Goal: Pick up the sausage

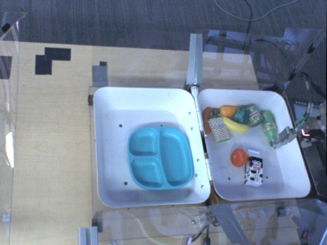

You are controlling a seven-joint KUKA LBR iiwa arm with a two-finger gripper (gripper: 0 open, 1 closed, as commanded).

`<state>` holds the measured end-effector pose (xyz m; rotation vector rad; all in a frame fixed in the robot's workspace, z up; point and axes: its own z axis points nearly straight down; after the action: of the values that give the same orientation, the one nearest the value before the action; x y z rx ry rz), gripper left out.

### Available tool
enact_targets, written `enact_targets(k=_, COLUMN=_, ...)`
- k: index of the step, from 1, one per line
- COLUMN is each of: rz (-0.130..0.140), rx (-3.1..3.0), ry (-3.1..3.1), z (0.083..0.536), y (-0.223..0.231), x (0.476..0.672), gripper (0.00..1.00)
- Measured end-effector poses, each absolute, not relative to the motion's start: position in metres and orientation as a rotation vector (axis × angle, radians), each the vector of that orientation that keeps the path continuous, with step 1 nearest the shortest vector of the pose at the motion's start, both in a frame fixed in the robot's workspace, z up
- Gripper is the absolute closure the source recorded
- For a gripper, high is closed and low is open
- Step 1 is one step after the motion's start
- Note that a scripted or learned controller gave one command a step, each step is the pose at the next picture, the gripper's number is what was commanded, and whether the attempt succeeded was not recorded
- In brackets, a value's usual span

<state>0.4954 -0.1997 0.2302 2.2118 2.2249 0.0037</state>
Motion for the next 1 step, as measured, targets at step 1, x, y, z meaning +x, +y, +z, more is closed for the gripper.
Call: enact_targets(k=1, rz=0.004, rx=2.020, ry=2.396, z=0.2552, y=-0.2063, x=0.4889, gripper=0.00)
